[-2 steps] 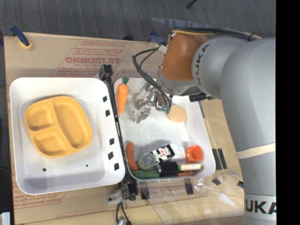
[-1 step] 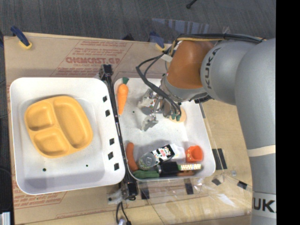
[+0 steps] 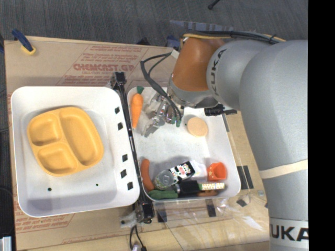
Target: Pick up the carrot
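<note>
Camera view from above showed us two white bins side by side on a cardboard-covered bench [image 3: 78,61]. At the frame's left, the left bin [image 3: 21,156] held a yellow divided plate [image 3: 64,139]. Just right of centre, the right bin [image 3: 230,156] held the carrot [image 3: 136,109], lying roughly upright in the frame against the bin's left wall, near its upper left corner, green top pointing up.

The gripper [image 3: 157,120] hung just to the right of the carrot, metal fingers [image 3: 151,125] pointing down and left. We judged them slightly apart with nothing between them, though glare made that hard to read. They sat close beside the carrot without clearly touching it.

What could go wrong, in our judgement: the carrot hugged the wall, so one finger might have found no room on the wall side and struck the rim, or pushed the carrot along instead of closing round it. A round tan disc [image 3: 198,126] lay to the right, and a jumble of objects, including an orange cup [image 3: 217,171], crowded the bin's lower edge, well apart from the gripper.
</note>
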Robot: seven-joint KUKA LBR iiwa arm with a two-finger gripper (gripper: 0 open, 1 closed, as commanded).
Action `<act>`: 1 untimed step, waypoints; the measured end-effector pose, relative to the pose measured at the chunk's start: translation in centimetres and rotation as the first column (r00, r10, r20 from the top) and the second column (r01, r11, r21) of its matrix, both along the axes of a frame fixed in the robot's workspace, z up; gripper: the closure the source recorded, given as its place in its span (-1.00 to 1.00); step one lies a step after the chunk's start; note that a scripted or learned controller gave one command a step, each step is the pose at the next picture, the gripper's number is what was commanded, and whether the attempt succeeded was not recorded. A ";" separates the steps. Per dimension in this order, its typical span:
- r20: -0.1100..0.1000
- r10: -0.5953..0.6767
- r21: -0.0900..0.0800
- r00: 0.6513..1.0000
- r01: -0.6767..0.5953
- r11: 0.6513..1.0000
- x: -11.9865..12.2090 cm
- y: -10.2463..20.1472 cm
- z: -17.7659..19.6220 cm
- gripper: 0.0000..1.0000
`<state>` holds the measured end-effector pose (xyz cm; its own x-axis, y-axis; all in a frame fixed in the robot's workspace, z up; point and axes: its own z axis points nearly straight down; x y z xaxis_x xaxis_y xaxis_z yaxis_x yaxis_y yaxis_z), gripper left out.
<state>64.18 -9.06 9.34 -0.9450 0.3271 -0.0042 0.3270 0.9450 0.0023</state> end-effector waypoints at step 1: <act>0.001 -0.106 -0.002 0.994 0.106 0.994 0.2 -2.5 0.0 -1.00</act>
<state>64.35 -11.61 9.38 -0.9050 0.4254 -0.0060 0.4255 0.9050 0.0006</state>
